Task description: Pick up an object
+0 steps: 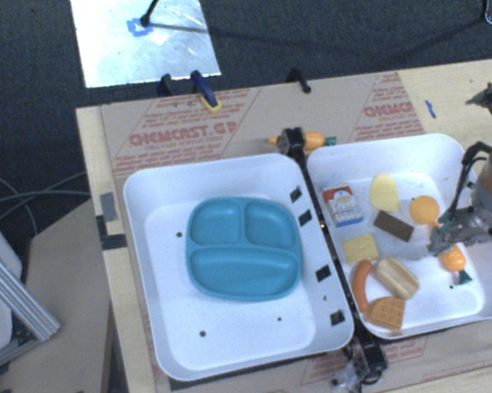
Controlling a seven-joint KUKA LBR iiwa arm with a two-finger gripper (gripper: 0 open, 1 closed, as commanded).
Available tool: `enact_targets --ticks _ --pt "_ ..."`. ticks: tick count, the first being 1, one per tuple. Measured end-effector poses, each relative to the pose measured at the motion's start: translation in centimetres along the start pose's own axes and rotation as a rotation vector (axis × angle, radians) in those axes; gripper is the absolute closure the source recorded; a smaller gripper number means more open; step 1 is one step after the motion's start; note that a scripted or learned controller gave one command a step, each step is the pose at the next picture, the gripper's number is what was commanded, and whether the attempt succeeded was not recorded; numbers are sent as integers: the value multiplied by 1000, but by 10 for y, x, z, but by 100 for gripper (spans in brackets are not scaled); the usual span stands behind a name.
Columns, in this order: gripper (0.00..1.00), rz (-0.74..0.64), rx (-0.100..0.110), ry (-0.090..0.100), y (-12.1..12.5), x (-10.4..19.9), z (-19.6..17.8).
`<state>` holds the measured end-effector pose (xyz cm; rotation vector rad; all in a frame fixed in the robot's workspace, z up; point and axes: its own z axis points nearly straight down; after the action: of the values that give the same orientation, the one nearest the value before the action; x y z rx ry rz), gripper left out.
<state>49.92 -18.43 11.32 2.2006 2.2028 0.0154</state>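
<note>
Gripper (pixel 446 242) low in right bin (pixel 447 150), beside carrot (pixel 453 260); we cannot tell jaw opening or any hold. Orange (pixel 424 208) just above carrot. We judge: crowding may cause glancing miss.

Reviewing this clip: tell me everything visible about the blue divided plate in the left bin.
The blue divided plate is a teal, matte, plastic-looking tray with rounded corners and raised ridges forming three compartments: two smaller ones at the far side, one long one nearer the camera. It lies flat, right side up, turned slightly askew, about the middle of the left bin. Its compartments hold nothing, and only the bin floor touches it.
</note>
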Motion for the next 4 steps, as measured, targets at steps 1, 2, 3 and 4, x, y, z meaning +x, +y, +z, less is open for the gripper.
enact_targets --ticks 1,2,3,4 --pt "100 -3 22 11 4 -1 -43" --pt "100 -3 19 10 2 -3 -106" --pt "100 -3 24 12 3 -4 -111" --pt "100 -9 23 14 10 52 -122"
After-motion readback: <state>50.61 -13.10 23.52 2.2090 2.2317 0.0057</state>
